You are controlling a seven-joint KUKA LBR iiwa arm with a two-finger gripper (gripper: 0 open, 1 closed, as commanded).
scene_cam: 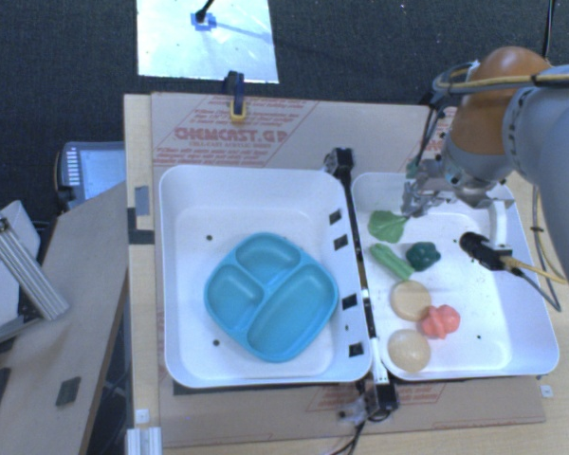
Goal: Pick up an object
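The left bin [180, 207] holds a blue divided plate [270, 295] at the frame's centre. The right bin [526, 339] carries small play foods: a light green leaf [387, 225], a green pod [392, 261], a dark green piece [422, 254], two cream rounds [410, 300], a pink piece [440, 321]. The gripper [414, 200] hangs just above the leaf at upper right; whether its jaws are open or closed cannot be told.

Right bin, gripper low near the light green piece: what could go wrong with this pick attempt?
1. The gripper sits at the edge of the light green piece, so it may clip it off-centre and push it away instead of lifting it.
2. The green stick and dark green piece lie close by; a shove could jostle them.
3. The piece lies near the right bin's inner wall, which may cramp the fingers.
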